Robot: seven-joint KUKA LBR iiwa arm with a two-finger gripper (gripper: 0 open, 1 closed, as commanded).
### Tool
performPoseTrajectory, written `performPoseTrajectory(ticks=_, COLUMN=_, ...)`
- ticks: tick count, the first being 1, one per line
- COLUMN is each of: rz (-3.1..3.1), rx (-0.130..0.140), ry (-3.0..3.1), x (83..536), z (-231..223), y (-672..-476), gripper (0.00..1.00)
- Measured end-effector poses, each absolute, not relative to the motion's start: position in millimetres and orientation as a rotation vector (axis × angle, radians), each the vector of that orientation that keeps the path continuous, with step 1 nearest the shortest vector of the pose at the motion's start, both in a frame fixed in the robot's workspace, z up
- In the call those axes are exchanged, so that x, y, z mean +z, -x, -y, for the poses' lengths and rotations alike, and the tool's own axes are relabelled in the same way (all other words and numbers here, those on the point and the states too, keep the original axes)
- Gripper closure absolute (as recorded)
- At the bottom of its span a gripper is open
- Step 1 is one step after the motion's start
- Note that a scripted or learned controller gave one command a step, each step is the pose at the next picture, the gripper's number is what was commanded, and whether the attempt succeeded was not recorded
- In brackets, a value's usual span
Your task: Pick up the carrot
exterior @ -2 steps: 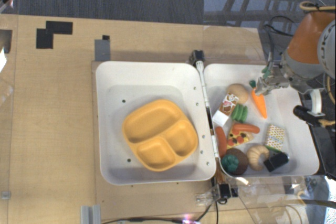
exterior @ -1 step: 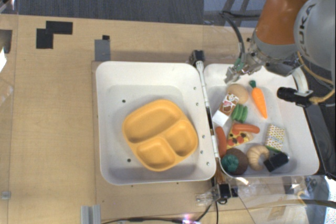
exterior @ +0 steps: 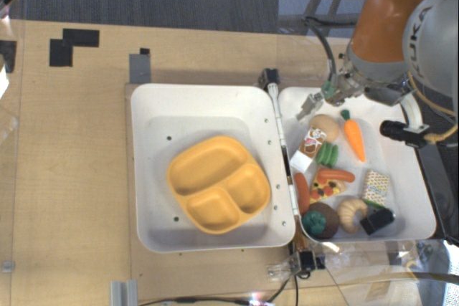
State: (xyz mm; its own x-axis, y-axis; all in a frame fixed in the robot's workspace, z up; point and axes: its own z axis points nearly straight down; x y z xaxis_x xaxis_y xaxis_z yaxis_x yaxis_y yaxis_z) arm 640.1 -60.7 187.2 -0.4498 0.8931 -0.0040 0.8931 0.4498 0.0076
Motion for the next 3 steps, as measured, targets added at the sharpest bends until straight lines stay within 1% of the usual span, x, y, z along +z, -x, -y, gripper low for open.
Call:
performPoseTrajectory(ticks=1, rz=-2.866, rx=0.001, ry=-1.267, x=187, z=101, y=-583.5, gripper=0.00)
performPoseTrajectory(ticks=2, rz=-2.843, rx=0.007, ry=-1.288, x=108, z=126, y=-599.9, gripper=0.00)
performPoseTrajectory(ticks=3, rz=-2.707, rx=0.008, ry=-1.572, x=88, z=153, y=-558.1, gripper=0.00)
